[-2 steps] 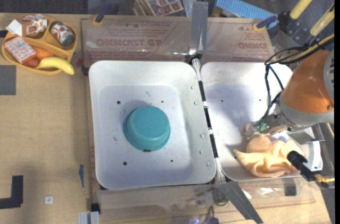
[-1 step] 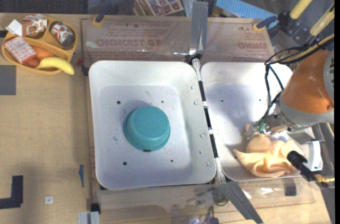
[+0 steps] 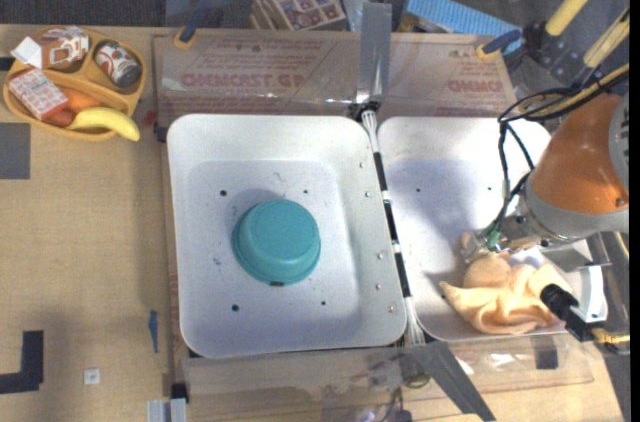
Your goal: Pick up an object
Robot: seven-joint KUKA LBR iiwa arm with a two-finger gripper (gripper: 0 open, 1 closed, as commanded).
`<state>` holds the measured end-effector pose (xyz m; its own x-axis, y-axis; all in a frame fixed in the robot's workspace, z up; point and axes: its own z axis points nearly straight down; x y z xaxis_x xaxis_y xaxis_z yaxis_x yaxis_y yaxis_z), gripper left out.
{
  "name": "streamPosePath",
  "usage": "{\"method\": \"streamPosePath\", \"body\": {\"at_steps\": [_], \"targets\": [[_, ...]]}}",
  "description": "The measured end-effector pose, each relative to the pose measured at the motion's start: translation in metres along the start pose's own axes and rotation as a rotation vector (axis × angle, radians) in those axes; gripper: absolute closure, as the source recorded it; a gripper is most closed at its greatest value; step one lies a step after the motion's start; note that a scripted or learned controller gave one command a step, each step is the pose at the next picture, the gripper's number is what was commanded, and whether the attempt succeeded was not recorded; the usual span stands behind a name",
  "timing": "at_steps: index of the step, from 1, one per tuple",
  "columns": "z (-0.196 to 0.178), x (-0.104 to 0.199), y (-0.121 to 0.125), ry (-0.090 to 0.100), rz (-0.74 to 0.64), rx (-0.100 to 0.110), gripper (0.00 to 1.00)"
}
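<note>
**Arm Low Over the Soft Toy**

The arm reached down into the right bin. Its fingers were low, right at the top of a peach soft toy in the near corner. I could not tell if they were open or closed, or if they had the toy. A teal bowl sat upside down in the left bin, far off to the side of them. This looked like the grabbing step. Next, they would need to squeeze the toy and lift.
</note>
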<state>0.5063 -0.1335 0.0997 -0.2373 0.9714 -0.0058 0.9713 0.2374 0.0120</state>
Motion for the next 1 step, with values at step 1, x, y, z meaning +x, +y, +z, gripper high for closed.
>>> {"method": "streamPosePath", "body": {"at_steps": [1], "targets": [[-0.0178, 0.0063, -0.0232, 0.007, -0.077, 0.012, 0.0]]}}
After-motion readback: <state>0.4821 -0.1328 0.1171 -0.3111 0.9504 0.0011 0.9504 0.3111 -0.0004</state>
